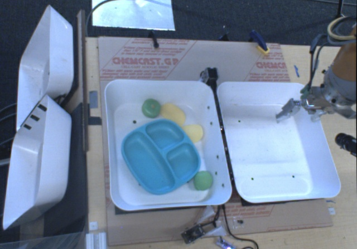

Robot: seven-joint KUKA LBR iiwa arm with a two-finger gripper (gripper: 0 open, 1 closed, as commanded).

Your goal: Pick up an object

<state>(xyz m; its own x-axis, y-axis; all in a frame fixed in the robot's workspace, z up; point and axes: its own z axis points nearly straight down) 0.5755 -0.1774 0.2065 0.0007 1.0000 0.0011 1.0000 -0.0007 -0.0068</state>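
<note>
Blue tray (160, 155) in left bin (167, 87), slanted, with four small objects around it: green ball (150, 108) at upper left, yellow lump (173, 113) beside that, smaller yellow piece (194, 132) against tray's right edge, second green ball (203, 180) at lower right corner. All resting on bin floor; none lifted.

Gripper (289, 110) above right bin (279, 89), near upper right corner, well apart from every object. Jaw state: cannot tell, too small and blurred. Nothing visibly between them.

Judged progress: pick not begun. Left to do: cross central divider, descend on one object, close, lift.

Room: second green ball crowded between tray and near wall. First green ball touching or just beside yellow lump, yet clear on left side. Smaller yellow piece pressed to tray, close to divider wall. Best open approach probably upper green ball.
</note>
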